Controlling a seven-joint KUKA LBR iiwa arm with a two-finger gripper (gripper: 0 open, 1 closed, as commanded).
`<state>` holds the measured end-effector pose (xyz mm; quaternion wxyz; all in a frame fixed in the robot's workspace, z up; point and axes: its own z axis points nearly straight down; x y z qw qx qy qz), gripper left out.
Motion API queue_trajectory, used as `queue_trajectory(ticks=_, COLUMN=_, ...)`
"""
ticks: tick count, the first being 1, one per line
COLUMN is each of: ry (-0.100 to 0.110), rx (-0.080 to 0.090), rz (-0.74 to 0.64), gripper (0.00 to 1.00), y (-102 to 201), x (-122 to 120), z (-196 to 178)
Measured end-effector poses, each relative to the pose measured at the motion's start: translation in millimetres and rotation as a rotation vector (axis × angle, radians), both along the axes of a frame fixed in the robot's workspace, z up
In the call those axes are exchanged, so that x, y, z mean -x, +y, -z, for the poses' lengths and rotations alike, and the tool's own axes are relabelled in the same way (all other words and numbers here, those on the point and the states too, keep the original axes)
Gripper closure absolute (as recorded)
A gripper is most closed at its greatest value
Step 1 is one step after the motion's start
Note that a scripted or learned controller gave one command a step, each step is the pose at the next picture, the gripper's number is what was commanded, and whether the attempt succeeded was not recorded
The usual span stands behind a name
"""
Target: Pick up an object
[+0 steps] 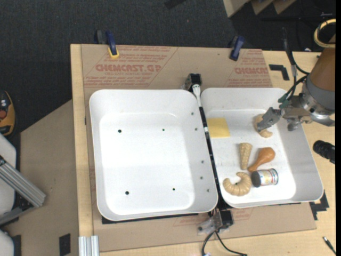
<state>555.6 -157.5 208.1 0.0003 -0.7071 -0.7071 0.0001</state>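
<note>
The right bin (pixel 298 188) holds several small items. A flat yellow square (pixel 218 127) lies by its left wall. A tan cone (pixel 244 153), an orange drumstick-shaped piece (pixel 262 157), a small silver can (pixel 265 177) and a croissant-shaped piece (pixel 237 184) sit close together toward the front. A pale beige lump (pixel 262 128) lies in the bin's back right part. My gripper (pixel 274 119) hangs low right over that lump and hides part of it. I cannot tell whether it touches the lump.
The left bin (pixel 106 196) stands beside the right one, the two sharing a dark divider (pixel 205 143). Blue clamps (pixel 112 42) (pixel 236 47) pin the brown board at the back. The arm's orange band (pixel 325 71) rises at the right edge.
</note>
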Motion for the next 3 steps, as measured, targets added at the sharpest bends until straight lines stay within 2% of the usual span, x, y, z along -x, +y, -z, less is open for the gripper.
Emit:
queue_trajectory(ticks=1, ry=0.005, rx=-0.003, rz=0.0, gripper=0.0, y=44.5, x=30.0, z=128.9)
queue_trajectory(ticks=2, ry=-0.003, rx=0.001, rz=0.002, gripper=1.0, y=41.6, x=27.9, z=113.1)
queue_trajectory(ticks=3, ry=-0.019, rx=0.002, rz=-0.009, gripper=1.0, y=94.0, x=-76.6, z=16.1)
